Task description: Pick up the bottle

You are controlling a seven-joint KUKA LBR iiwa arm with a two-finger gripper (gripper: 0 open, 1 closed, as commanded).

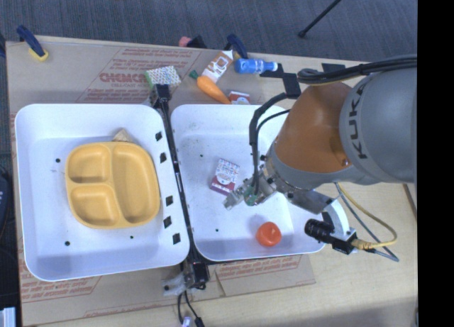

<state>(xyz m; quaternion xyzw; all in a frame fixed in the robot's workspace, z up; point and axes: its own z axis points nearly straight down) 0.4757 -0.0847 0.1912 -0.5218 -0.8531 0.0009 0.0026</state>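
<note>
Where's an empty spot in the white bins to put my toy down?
Right bin: the bare floor at its far left, between the divider and the small packet, is free. Near the claw and the orange ball it is crowded. Left bin: the yellow tray takes the middle, leaving strips along the walls.

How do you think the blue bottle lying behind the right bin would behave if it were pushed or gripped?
The blue bottle lies on its side and looks round, so a nudge would probably roll it. It seems small and plastic, likely light, and its smooth wall may slip from the end effector.
</note>
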